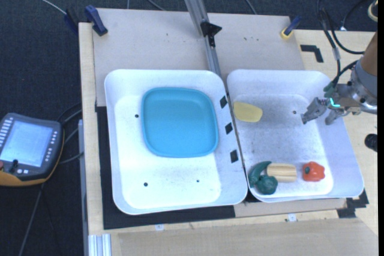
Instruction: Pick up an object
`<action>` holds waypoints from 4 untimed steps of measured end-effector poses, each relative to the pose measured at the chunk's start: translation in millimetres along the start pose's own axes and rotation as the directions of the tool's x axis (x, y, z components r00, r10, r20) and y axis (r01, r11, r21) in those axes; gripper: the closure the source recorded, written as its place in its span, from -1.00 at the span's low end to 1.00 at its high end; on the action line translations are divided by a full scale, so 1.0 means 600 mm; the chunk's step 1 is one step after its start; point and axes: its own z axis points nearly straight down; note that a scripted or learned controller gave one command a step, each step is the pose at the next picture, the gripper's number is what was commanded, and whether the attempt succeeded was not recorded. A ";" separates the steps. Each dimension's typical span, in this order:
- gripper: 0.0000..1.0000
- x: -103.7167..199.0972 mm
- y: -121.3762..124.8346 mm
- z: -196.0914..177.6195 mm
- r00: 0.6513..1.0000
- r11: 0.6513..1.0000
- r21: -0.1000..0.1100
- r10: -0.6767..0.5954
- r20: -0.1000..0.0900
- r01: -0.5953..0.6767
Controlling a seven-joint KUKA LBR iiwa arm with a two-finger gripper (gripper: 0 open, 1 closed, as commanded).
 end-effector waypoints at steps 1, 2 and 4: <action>-1.00 0.000 0.000 0.000 1.000 1.000 0.000 0.000 0.000 0.000; -1.00 -0.007 -0.003 0.072 1.000 1.000 0.004 0.000 0.000 0.000; -1.00 -0.014 -0.005 0.195 1.000 1.000 0.003 0.000 0.000 0.000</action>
